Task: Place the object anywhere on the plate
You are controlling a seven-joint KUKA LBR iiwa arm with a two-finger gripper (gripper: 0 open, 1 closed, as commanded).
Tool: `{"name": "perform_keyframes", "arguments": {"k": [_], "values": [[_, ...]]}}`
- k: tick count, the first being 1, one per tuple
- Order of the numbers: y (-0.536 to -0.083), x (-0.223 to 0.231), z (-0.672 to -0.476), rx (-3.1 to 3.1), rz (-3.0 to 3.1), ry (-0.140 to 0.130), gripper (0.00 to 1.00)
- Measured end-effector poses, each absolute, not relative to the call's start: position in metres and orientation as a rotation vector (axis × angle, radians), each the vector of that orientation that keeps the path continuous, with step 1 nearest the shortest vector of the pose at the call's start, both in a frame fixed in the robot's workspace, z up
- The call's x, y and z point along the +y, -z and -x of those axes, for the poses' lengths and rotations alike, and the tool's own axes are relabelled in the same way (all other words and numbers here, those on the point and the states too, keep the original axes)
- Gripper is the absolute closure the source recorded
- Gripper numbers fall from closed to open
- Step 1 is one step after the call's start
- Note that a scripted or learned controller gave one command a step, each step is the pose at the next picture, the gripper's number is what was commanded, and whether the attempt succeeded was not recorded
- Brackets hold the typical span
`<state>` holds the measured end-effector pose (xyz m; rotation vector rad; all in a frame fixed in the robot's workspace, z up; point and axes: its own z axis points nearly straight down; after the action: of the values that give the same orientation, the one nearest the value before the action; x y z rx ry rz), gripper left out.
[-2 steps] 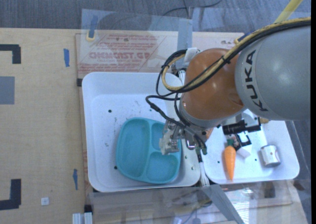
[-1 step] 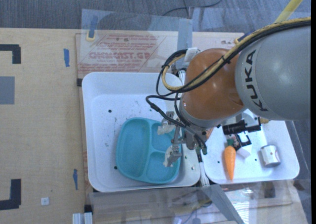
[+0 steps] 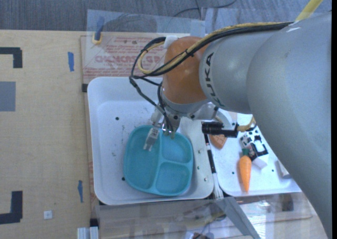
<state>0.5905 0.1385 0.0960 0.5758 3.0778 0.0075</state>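
Nearest your camera is the grey arm (image 3: 274, 75), which reaches in from the right, its orange band (image 3: 181, 72) sitting above the wrist.

Look below that wrist and you see a small greyish piece (image 3: 151, 139) over the upper left compartment of the plate (image 3: 174, 180). It is just beside the tip of the gripper (image 3: 164, 130). You cannot tell whether the piece is pinched or simply lying on the plate. Nor can you tell whether the gripper is spread or pressed together, because the wrist hides too much of it.

The plate is teal, divided into three compartments, and lies flat in the lower half of the left bin (image 3: 105, 106), close to the wall shared with the neighbouring bin.

In the right bin (image 3: 231, 182) you find a carrot (image 3: 245, 173) lying roughly lengthwise, its narrow end toward the bottom rim. An orange scrap (image 3: 218, 141) sits near that bin's upper left, and a white block (image 3: 259, 163) lies just beside the carrot's top. A few small black-and-white bits lie above the block, too small for you to identify.

Both bins rest on the pale wooden bench (image 3: 42, 127), which carries strips of blue tape (image 3: 71, 61).
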Motion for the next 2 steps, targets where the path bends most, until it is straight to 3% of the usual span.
{"name": "perform_keyframes", "arguments": {"k": [1,2], "values": [[-0.096,0.119,-0.571,2.993,-0.89,-0.032,0.0],[-0.096,0.167,-0.546,2.774,-1.38,-0.041,0.0]]}}
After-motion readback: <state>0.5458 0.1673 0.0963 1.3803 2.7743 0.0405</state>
